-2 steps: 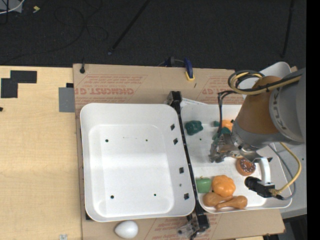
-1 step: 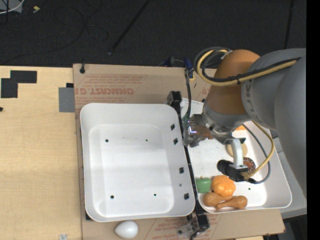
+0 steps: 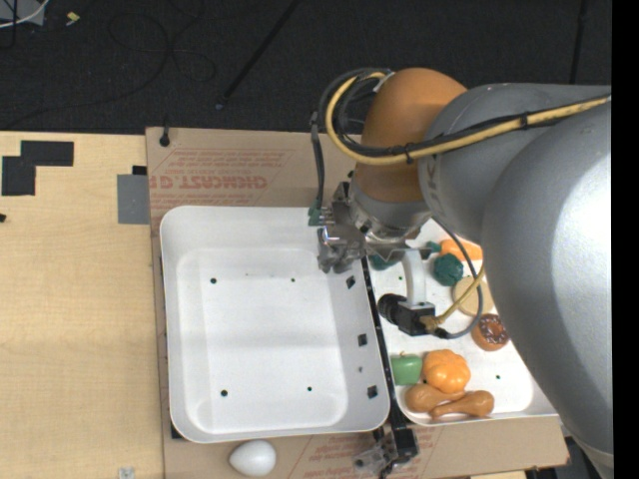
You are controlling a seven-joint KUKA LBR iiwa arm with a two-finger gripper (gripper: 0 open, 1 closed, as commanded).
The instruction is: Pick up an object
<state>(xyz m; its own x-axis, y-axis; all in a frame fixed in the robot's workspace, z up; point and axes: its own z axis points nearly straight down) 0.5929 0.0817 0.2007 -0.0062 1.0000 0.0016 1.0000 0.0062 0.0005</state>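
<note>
Item: toy food, candidates for the pick, all in the right bin (image 3: 519,392), on the far side of the rim from the jaws (image 3: 334,252) and toward the frame's lower right of them. Pepper (image 3: 446,369): orange, lobed, glossy moulded plastic, rounded with no flat faces. Green block (image 3: 406,369): touching the pepper on the side nearer the jaws, small, blunt-edged. Drumstick (image 3: 454,403): tan, smooth, long with a bulbed end, lying just below the pepper. Doughnut (image 3: 490,332): brown ring, matte, beside the arm's shadowed flank. Orange-and-green piece (image 3: 451,264): nearest the jaws, partly hidden by cable. Jaws: a metal cluster under the orange wrist band, hanging about over the shared rim of the two bins; whether spread or pressed together cannot be told, and nothing is seen between them. Handling note, as judgement: no pick is made yet; the drumstick looks the easiest, taken across its narrow shaft, since the rounded pepper would likely squirt out of a two-finger pinch; the tight cluster risks fingers landing on a neighbour. Left bin (image 3: 200,407): shallow white moulded plastic, rounded corners, few dark dots on the floor, on the jaws' left. Egg (image 3: 253,458): white, smooth, on brown cardboard (image 3: 230,173) outside the bins, well below the jaws. Tabletop (image 3: 70,297): pale wood grain.
</note>
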